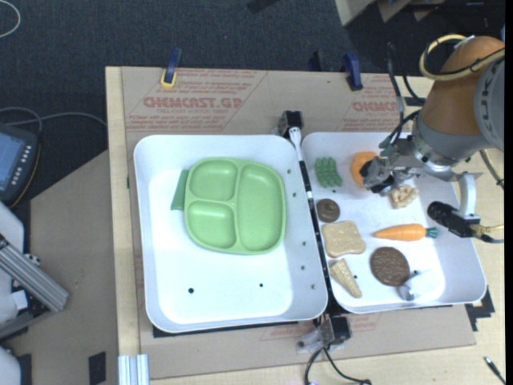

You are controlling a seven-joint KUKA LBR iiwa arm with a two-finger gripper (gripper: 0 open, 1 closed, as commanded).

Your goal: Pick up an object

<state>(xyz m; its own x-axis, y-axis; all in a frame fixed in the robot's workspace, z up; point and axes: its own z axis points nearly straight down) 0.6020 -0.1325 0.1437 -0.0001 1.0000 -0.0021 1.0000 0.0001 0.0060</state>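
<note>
Robotics lab: clamped cardboard-topped bench, two white bins, loose cables, dark carpet floor.

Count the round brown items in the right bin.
2: a small brown disc near the bin's left wall, and a larger brown patty toward the front, below the carrot. The arm may hide others.

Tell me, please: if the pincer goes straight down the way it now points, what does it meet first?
Probably the orange fruit, just under the pincer; depth is unclear, so it may reach the right bin floor instead.
</note>
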